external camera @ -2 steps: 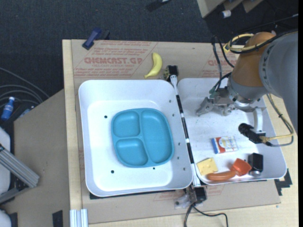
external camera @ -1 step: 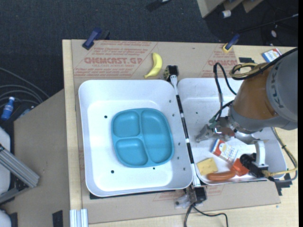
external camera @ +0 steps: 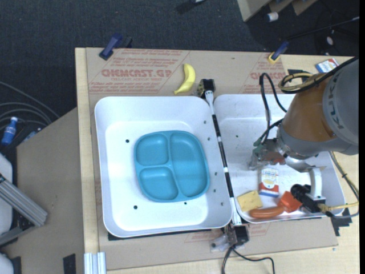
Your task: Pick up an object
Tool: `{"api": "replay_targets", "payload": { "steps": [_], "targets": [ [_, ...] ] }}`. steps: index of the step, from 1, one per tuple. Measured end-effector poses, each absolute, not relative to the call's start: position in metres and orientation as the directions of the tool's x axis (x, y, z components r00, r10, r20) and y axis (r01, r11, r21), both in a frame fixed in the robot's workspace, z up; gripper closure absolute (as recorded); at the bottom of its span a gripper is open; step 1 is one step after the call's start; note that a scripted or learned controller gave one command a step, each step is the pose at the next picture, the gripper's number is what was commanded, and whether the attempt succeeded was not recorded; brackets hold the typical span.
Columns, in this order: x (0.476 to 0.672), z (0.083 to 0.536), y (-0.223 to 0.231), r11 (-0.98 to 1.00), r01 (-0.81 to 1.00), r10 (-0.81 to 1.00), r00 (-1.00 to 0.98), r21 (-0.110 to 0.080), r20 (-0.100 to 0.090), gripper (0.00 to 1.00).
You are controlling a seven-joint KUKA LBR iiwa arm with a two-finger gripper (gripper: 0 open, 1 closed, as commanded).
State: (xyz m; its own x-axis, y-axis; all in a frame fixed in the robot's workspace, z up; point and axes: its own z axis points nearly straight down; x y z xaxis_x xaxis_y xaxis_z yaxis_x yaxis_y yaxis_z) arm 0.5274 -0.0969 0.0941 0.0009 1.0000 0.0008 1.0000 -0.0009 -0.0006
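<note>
The grey arm [external camera: 319, 119], with its orange band, reaches in from the right of the frame over the right bin [external camera: 239, 113]. Its gripper [external camera: 263, 157] sits low over the middle of that bin. Whether the claw is released or clenched cannot be told from this angle, and nothing can be seen in its grasp. Just below the gripper in the frame lies a small carton [external camera: 269, 183], white with blue and orange print. It is very close to the gripper's tip, but contact cannot be judged. To the lower left of the carton, near the bin's lower left corner, rests a yellow wedge [external camera: 249, 201]. Below that, an orange sausage [external camera: 267, 213] lies along the bin's lower wall. A red-orange piece [external camera: 288, 202] sits at the sausage's right end, and its kind is unclear. The upper half of the right bin shows bare white floor. The left bin [external camera: 114, 124] holds a blue divided plate [external camera: 171, 165], which lies flat near the bin's centre and well apart from the gripper. On the bench [external camera: 142, 67], above the left bin's upper right corner and outside both bins, lies a yellow banana [external camera: 186, 79]. A blue clamp [external camera: 110, 47] grips the bench's upper left edge, and a second clamp [external camera: 278, 51] sits at the upper right.
</note>
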Motion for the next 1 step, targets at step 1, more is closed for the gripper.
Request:
{"api": "replay_targets", "payload": {
  "steps": [1],
  "targets": [
    [0.4797, 0.2931, -0.1182, 0.000, 1.000, 1.000, 0.000, 0.001, -0.001, 1.00]
  ]
}}
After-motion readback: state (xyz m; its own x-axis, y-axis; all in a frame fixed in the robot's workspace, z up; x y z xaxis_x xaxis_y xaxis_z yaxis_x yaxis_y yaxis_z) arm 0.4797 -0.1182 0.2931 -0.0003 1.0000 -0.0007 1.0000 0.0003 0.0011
